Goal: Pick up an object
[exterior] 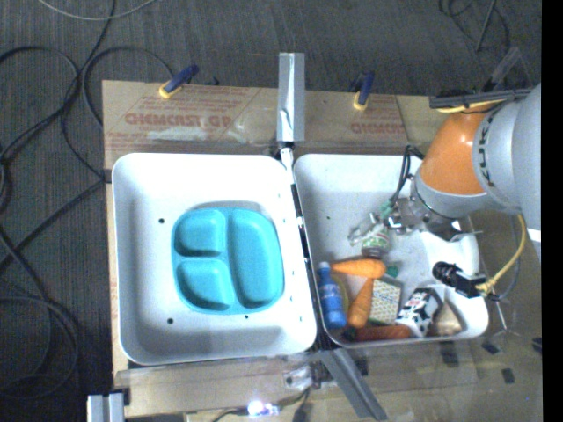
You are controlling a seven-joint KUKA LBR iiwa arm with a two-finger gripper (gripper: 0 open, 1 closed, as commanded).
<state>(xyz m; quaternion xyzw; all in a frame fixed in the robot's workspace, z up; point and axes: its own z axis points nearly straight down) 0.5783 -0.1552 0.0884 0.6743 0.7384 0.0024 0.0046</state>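
Where the right bin [352,178] slopes to its near wall, smooth tapered carrots [359,269], a blue bottle [331,295] and a speckled block [383,301] lie heaped. Just above them the metal gripper [380,232] hangs; whether it is apart or together I cannot tell. A glossy blue divided tray [230,258] sits in the left bin [141,192].

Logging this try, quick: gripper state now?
Gripper: low in the right bin, above the pile of objects; open or shut cannot be told from this view.

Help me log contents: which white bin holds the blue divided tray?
The left bin: the blue tray lies in its middle, while the right bin holds small clutter.
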